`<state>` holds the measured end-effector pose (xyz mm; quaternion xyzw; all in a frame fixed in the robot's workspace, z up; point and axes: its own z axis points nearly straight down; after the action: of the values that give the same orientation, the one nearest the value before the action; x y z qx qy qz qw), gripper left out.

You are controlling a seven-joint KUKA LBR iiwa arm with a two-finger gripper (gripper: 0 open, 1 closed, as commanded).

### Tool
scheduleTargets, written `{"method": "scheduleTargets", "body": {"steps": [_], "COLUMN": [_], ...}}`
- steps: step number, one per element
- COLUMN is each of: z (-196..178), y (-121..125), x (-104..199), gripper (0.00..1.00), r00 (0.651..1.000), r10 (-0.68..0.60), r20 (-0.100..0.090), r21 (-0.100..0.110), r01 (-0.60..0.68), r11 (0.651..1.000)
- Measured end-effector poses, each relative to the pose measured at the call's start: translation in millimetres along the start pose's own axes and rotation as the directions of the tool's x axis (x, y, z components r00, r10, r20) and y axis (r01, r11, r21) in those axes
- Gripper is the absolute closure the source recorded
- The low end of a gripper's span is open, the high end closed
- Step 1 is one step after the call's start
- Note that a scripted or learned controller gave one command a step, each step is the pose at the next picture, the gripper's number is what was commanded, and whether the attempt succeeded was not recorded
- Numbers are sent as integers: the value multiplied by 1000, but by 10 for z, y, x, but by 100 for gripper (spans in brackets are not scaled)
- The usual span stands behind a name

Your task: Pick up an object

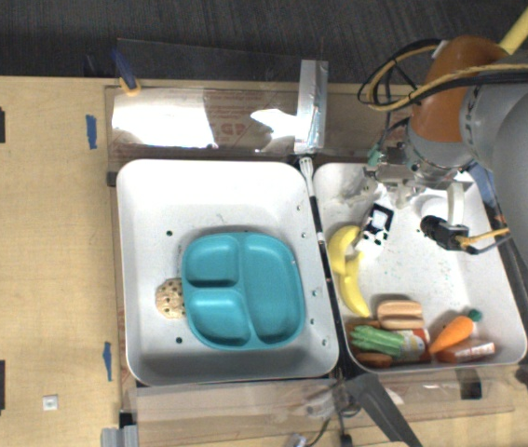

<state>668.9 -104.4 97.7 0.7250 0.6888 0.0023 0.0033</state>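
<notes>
1. The claw (415,186) hung over the far part of the right bin (498,277), under the grey arm (515,110) with its orange band (450,82); whether it was spread or pressed together could not be told, since the wrist hid much of it from above.
2. Nothing was seen pinched in it.
3. Just left of the claw, a small black-and-white block (376,225) lay on the bin floor, close to the top of the banana.
4. The banana (346,273) lay along the left wall of the right bin, curving from far to near.
5. Towards the near end of that bin sat a toy burger (400,312), with a green vegetable (376,339) just beside it on its near side.
6. To the right of those lay a carrot (453,331), tilted, its green top towards the far right.
7. A black part with yellow cable (450,234) sat to the right of the claw.
8. In the left bin (208,194) rested a teal divided tray (242,289), with a cookie (169,297) touching its left edge.
</notes>
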Motion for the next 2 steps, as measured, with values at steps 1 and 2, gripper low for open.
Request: {"method": "scheduleTargets", "body": {"steps": [1,2], "z": [-931,-874], "y": [-153,-38], "x": [562,553], "gripper": [0,0], "r00": [997,1000], "r10": [79,-21], "r20": [-4,0], "r21": [-3,5], "r01": [-79,21], "r11": [997,1000]}}
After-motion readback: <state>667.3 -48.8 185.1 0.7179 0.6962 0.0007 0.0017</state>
